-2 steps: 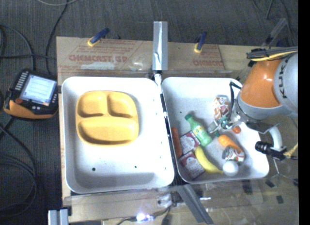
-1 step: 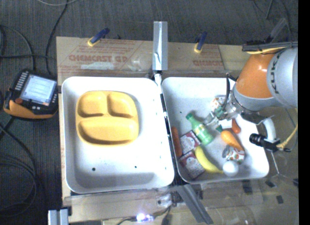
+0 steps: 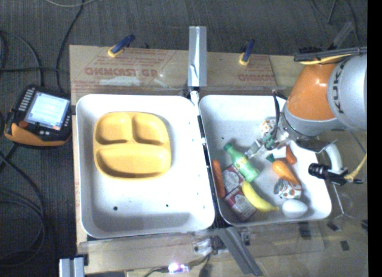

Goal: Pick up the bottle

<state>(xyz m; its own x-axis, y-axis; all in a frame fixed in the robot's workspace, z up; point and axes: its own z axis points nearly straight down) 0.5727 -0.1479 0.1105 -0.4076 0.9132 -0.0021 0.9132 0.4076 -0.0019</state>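
Green plastic catches my eye first: the bottle [image 3: 242,163] lies tilted in the right bin [image 3: 239,105], hemmed in by a banana [image 3: 256,198] below, a dark packet [image 3: 234,187] at its lower left and a carrot [image 3: 285,171] to the right. My gripper [image 3: 268,135] hangs just above and right of the bottle's upper end; whether its fingers are apart or together I cannot tell from this slant. An off-centre close may, I judge, skid the rounded bottle into the banana, or pinch a neighbour instead. A yellow tray [image 3: 133,144] sits in the left bin [image 3: 83,150].
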